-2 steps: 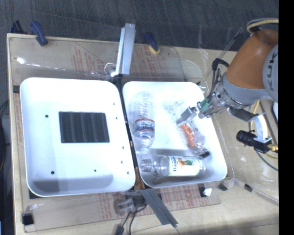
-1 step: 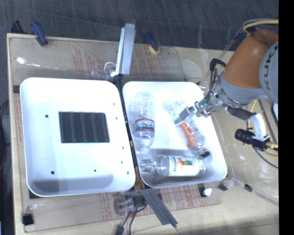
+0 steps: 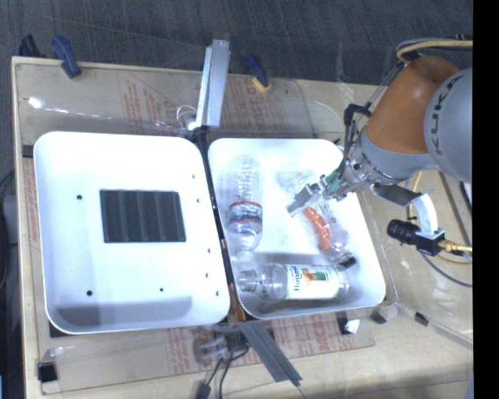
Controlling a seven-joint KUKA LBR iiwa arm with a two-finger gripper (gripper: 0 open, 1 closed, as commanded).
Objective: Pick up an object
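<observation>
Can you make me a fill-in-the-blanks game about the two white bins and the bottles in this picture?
1. Both clear plastic bottles lie in the ____ shallow white bin.
2. The clear bottle with the green and white label lies along that bin's ____ wall.
3. The left shallow white bin has a dark ____ panel in its floor.
4. The two-finger gripper hovers above the ____ bin, beside the clear water bottle with the blue label.

Missing words: right; near; rectangular; right
</observation>
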